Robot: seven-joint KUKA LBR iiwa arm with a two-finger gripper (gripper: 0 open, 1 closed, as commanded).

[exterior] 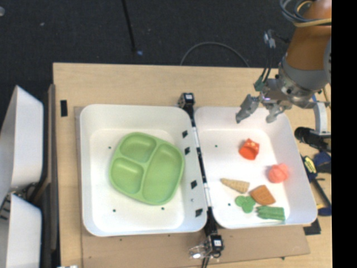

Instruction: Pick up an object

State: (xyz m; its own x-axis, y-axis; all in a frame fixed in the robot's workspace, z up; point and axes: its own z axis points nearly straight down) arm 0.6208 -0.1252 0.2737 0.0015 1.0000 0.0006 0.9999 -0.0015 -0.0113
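My gripper hangs over the far edge of the right bin, its two fingers spread open with nothing between them. Below it in that bin lie a red toy, a pink toy, a tan cone-shaped piece, an orange-brown piece, a small green piece and a green ridged block. The red toy is the closest, a short way in front of the fingers.
The left bin holds a green divided plate. A black divider with clips runs between the bins. Cables and tools lie at the bench's right edge. White boxes stand at far left.
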